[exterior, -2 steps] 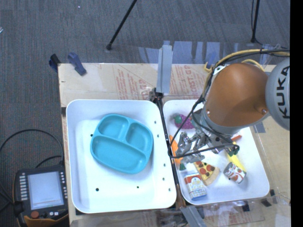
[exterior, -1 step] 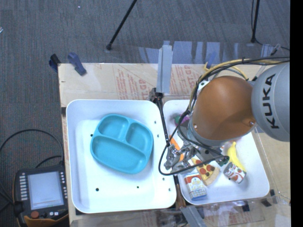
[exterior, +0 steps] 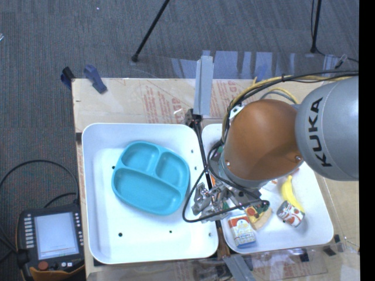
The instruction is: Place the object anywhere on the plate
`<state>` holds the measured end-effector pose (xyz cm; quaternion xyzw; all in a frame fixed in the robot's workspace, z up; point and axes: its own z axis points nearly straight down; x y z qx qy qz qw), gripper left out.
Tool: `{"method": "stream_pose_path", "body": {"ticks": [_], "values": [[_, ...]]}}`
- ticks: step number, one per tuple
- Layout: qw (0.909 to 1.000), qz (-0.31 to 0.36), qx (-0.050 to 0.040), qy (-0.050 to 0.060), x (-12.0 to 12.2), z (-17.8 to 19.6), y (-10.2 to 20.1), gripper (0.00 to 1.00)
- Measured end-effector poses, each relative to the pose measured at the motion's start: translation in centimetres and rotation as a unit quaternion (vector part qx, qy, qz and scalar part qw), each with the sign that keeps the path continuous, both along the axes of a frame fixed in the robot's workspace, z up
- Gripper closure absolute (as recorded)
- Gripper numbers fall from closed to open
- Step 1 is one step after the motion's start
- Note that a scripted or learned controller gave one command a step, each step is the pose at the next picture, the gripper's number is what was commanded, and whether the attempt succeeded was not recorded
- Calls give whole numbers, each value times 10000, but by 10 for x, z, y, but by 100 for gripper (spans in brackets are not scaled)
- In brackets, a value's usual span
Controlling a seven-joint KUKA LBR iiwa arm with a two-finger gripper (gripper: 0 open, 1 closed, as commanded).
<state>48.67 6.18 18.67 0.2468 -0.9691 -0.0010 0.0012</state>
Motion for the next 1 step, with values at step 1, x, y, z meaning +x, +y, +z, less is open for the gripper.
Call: {"method": "stream_pose_path", "body": {"ticks": [1], "values": [[10000, -36, 4, -11, 6, 0, 33, 100]]}}
